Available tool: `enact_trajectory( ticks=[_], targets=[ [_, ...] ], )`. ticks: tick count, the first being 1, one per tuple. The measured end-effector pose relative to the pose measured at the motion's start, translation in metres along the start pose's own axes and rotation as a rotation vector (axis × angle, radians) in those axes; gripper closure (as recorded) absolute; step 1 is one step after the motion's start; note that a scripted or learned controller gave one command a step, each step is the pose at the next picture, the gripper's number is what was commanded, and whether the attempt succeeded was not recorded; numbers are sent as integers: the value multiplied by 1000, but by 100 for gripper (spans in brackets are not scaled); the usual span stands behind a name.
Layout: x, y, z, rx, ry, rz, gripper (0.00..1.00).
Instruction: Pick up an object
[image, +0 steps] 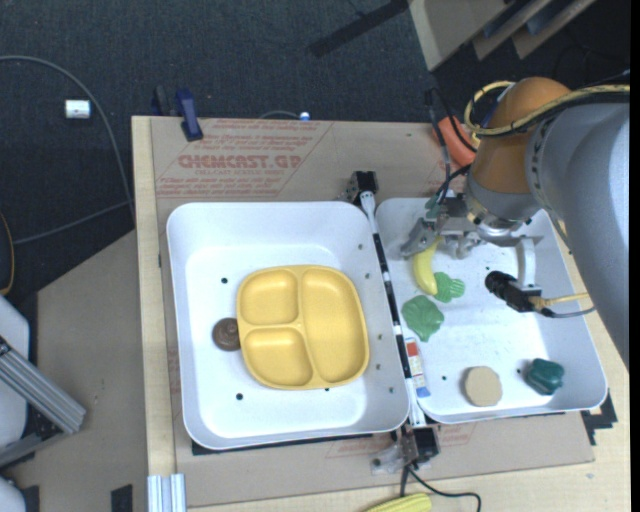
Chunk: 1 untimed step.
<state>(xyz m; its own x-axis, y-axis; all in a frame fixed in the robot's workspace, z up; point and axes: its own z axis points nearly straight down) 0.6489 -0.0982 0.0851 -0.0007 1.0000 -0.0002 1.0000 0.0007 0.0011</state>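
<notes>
Nearest the camera, at the front of the right bin (575, 395), a tan round disc (483, 386) and a dark teal block (545, 375) are lying side by side but apart. Taking the yellow banana (427, 272) as the landmark: it is lying toward the back of that same bin, with a light green piece (450, 289) touching its lower end and a darker green leafy piece (423, 318) sitting just in front of it. The gripper (450, 240) is hovering right over the banana's upper end, its metal parts splayed to either side; whether it is open or closed cannot be told from this slant. A black part of the arm's tooling (508, 290) is hanging to the banana's right. Well to the banana's left, the left bin (190, 250) is bearing a yellow divided plate (300, 327), with a small brown round object (227, 333) tucked against the plate's left edge.

Judging by this, the pick is not yet done: every object is resting on a bin floor, and the banana is looking like the target. Closing on it and lifting are what remain.
</notes>
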Motion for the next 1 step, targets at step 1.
enact_trajectory(
  ticks=[1],
  targets=[
    [0, 0, -10, -2, -1, -1, 100]
  ],
)
